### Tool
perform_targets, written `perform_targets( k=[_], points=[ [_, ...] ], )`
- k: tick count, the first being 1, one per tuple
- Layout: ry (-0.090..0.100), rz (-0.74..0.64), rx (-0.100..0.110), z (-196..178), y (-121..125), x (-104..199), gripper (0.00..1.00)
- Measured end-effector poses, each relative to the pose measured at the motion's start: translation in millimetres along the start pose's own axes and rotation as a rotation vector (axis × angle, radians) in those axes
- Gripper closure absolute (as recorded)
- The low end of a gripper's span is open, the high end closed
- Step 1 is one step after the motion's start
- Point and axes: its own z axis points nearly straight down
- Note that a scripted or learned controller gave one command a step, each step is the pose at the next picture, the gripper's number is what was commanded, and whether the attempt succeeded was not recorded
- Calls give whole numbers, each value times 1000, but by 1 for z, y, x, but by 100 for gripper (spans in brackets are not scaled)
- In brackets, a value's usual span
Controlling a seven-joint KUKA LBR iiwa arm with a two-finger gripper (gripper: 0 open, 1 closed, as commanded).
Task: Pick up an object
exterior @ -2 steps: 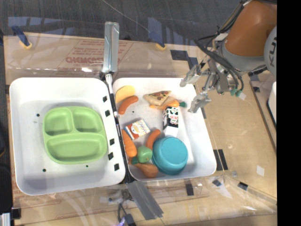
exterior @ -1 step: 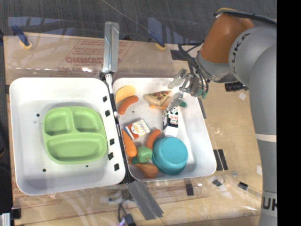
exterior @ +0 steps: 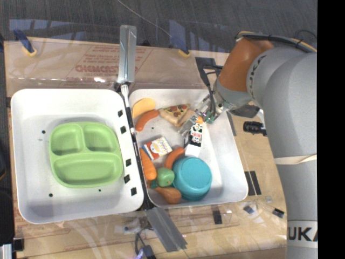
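On my table two white bins sit; in the right bin, at centre-right of frame, I see the claw pinching a black-and-white carton, beside the pizza slice.

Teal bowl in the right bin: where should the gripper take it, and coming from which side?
Judging by its pose, grip the teal bowl by its rim on the right edge, coming straight down. It seems to sit upright; the right bin floor is bare there, while the green toy and carrot crowd its left.
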Motion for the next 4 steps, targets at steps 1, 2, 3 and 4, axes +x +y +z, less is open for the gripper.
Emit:
perform_targets(
  k=[1,2,3,4],
  points=[
    [15,190,21,3,62,62,0],
    [15,183,24,-5,62,63,100],
    [25,106,18,7,44,34,100],
    [2,360,-1,-101,103,90,100]
  ],
)
